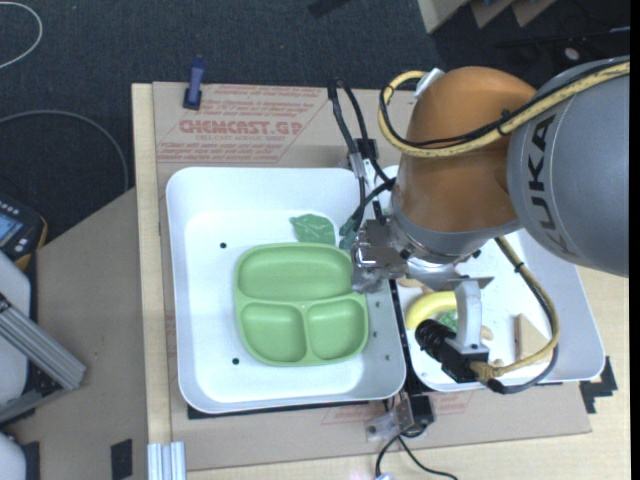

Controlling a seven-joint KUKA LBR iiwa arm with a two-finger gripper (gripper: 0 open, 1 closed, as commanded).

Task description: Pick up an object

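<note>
The arm's orange wrist (pixel 460 158) covers the gripper (pixel 372 253), so whether it is apart or together cannot be told. Just left of it lies a green divided tray (pixel 300 303) in the left bin (pixel 200 268), a green leafy piece (pixel 314 229) at its far edge. Below-right, a banana (pixel 430 308) (partly hidden) sits in the right bin (pixel 570 348). Cardboard (pixel 250 118) lines the bench.

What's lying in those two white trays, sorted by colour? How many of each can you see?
Green: 2, the divided plate and a small leaf-like piece beyond it, both in the left bin.
Yellow: 1, a banana-like object in the right bin, partly hidden by the arm.
Tan: 1, a small block in the right bin.
Total: 4 visible; the arm may hide more.
</note>
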